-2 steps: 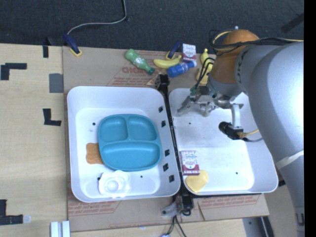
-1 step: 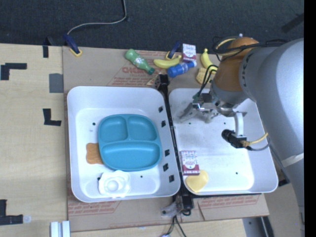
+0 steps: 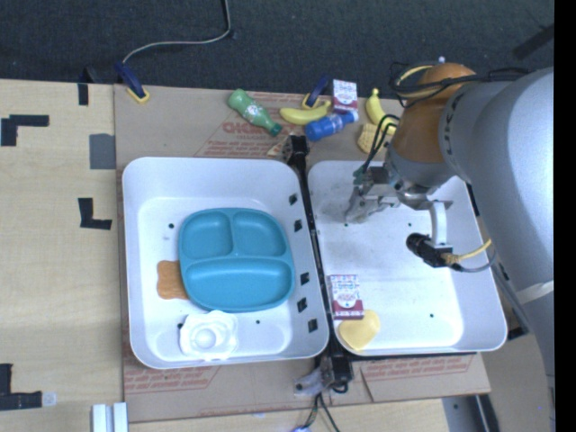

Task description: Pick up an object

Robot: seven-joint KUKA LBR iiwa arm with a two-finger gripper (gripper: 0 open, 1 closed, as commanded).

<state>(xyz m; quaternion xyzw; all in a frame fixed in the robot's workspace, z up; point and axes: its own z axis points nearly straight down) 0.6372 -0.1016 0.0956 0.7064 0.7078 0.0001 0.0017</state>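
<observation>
From the camera view we see the gripper (image 3: 363,207) low over the right bin (image 3: 468,331), whether clenched we cannot tell, while the small carton (image 3: 346,296) lies by the near-left wall, likely light and stiff, best pinched across its narrow sides.

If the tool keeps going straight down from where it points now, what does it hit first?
Probably the bare floor of the right bin. The tool points down over the bin's upper left part, and nothing lies beneath it. The carton and yellow piece sit well off that line. Height above the floor is unclear.
</observation>
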